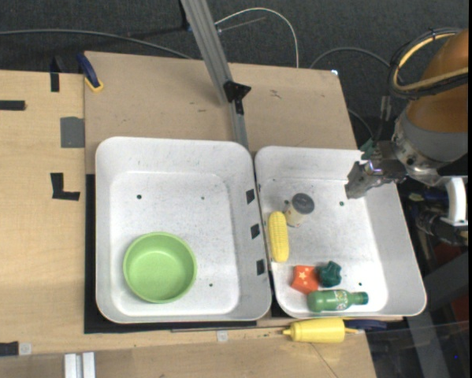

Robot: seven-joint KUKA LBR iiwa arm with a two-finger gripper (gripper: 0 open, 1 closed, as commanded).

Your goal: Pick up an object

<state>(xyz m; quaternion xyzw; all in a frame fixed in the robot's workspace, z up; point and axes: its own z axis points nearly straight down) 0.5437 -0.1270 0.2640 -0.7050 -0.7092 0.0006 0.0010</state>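
Note:
The right bin (pixel 377 235) holds a yellow corn cob (pixel 278 236) near its left wall. Beside the cob lies a small grey-capped cylinder (pixel 299 206). Toward the front of this bin sit an orange-red piece (pixel 303 278), a dark green lump (pixel 329 273) and a green bottle (pixel 336 299) lying on its side. My gripper (pixel 360 181) hovers over the bin's upper right part, to the right of the cylinder and apart from every object. Nothing shows between its fingers.
The left bin (pixel 172 179) holds a green bowl (pixel 160 267) at its front left. A yellow bottle-shaped object (pixel 317 331) lies on the bench just in front of the right bin. A slanted metal pole (pixel 212 46) crosses behind the bins.

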